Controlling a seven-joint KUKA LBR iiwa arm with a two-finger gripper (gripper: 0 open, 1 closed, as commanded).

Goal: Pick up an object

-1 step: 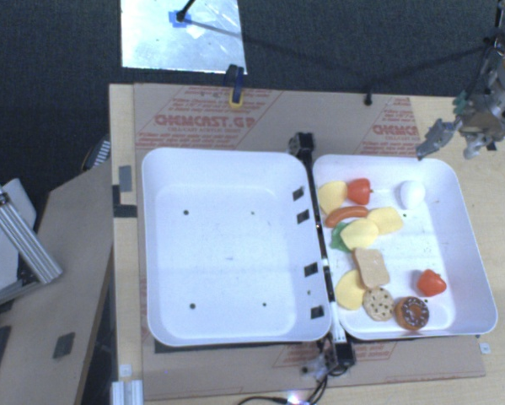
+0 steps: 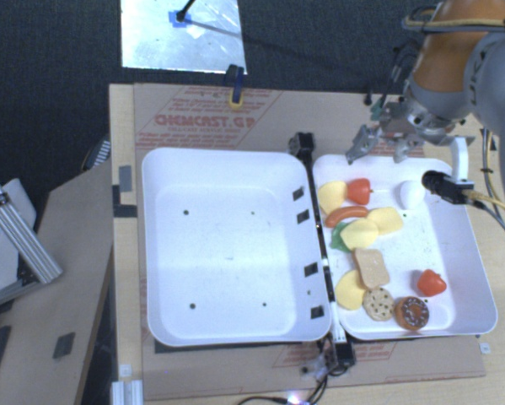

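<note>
the gripper (image 2: 380,144) hangs at the upper right of the frame over the far rim of the right bin (image 2: 471,251), fingers spread and holding nothing, probably poised to descend on the toy food (image 2: 362,226) clustered along that bin's left side.

I see both bins (image 2: 227,167) plain white. In the right bin (image 2: 467,260): a red tomato (image 2: 359,191), an orange-red sausage (image 2: 346,215), yellow pieces (image 2: 385,220), a tan bread slice (image 2: 372,267), a speckled beige cookie (image 2: 378,304), a brown sprinkled doughnut (image 2: 413,313), a red pepper (image 2: 431,283). The arm (image 2: 480,49) is grey, banded orange.
</note>
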